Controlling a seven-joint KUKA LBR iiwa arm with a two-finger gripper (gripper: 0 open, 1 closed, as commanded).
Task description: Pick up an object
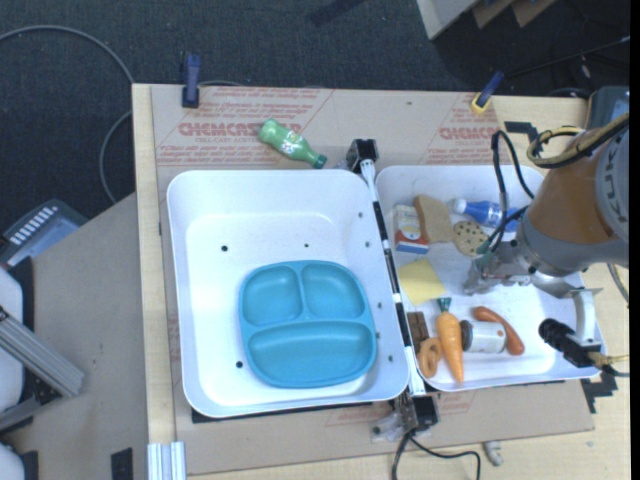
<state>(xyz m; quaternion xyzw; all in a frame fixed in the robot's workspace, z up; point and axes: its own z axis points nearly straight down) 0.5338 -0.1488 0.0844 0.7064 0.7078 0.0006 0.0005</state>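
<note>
The right bin (520,373) holds several small items. Among them are an orange carrot (451,345), a yellow block (421,281), a red and white box (408,230), a round tan cracker (466,236), a blue bottle (482,211) and a reddish sausage (500,327) beside a white can (483,339). My gripper (487,273) hangs low over the middle of this bin, just right of the yellow block and above the can. The grey arm with its orange band (575,193) hides the bin's right part.
The left bin (200,268) bears a blue divided plate (305,321). A green bottle (291,142) lies on the cardboard behind that bin. Black clips (361,153) sit where the bins meet. Cables loop over the arm at the right.
</note>
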